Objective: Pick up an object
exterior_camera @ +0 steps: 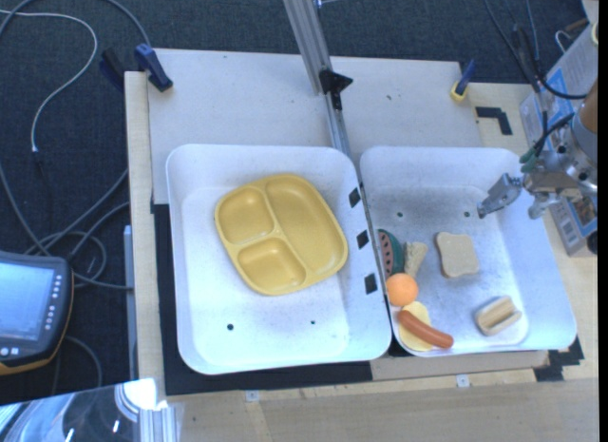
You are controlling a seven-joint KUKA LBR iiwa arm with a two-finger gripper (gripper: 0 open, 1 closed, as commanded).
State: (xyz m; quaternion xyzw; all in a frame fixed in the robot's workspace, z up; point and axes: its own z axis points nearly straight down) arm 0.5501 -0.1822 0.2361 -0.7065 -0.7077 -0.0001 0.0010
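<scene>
Spread and holding nothing, the end effector (518,198) hovers at the right bin's (532,269) far right edge, apart from the bread slice (458,255), roll (498,316), orange (403,289) and hot dog (426,328) lying below it.

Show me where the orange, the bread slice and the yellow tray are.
orange (403,289): camera view, middle of the fruit.
bread slice (458,255): camera view, centre of its top face.
yellow tray (280,233): camera view, divider between compartments.
</scene>
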